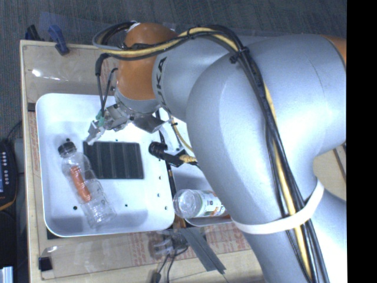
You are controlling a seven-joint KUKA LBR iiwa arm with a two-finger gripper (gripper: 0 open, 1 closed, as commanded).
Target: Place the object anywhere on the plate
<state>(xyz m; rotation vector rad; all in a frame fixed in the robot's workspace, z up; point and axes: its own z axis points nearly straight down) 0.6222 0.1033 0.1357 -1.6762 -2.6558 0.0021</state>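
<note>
A clear plastic bottle (84,184) lies in the left bin (47,117), long axis running up-left to down-right, touching the dark ribbed plate's (115,160) left edge. The gripper (97,127) hovers just above the plate's upper-left corner, near the bottle's cap end

Bottle (83,184) and black plate (115,160) crowding left bin's (47,117) middle

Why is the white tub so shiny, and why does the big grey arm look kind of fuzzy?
In the camera view, overhead light bounces off the white bin, washing out its rim; the clear bottle glints too. The arm sits close to the lens, so it looks soft and huge, and it casts a faint shadow beside the dark ridged block.
</note>
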